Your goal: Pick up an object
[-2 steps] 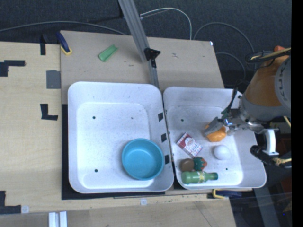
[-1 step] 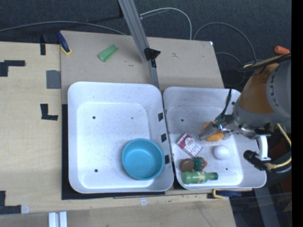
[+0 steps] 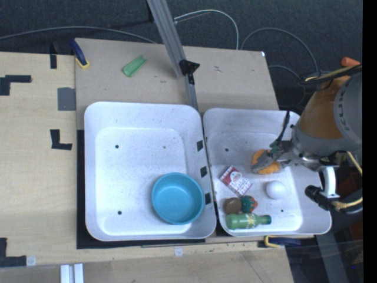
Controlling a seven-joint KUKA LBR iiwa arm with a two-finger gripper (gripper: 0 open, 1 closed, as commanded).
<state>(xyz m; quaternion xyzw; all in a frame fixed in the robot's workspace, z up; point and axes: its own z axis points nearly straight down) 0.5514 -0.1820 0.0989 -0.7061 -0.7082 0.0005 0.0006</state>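
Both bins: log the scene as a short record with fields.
left bin: holds a blue bowl near its front right corner
right bin: orange object, red-and-white packet, white ball, green bottle lying flat, small brown and red-green items
hand: down in the right bin, at the orange object
bench behind bins: green block
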